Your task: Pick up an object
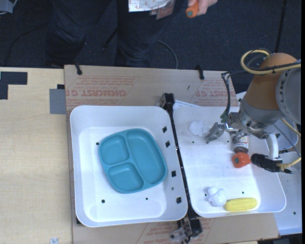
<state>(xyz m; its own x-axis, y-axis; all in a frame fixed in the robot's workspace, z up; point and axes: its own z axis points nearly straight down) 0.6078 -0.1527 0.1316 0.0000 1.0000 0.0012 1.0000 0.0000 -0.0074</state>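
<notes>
White right bin (274, 200) has all the candidates; I'm reading the gripper (214, 132) as hanging low over its upper half with nothing between the fingers. They look slightly spread, though the tips are small and dark from here.

Risks from this pose:
- Nearest thing is the pale clear lump (197, 128), just left of the fingertips. It's near-invisible against the bin floor, so I'd expect a bad grasp estimate and a close on air.
- Small can (240, 144) and the red-orange tomato-like piece (240, 160) sit touching or nearly so, right under the wrist. A descent there could knock one into the other, or the round one rolls off.
- Yellow corn (241, 204) lies tight against the white lumpy piece (213, 195) near the bin's front wall; the wall could block a finger.
- Person (142, 14) stands at the far side of the bench, holding something orange. I'd keep the reach away from that edge.

Count: two bins, one teal divided tray (132, 159) in the left bin (86, 136), five loose items in the right: one clear lump, one can, one red piece, one corn, one white piece.
</notes>
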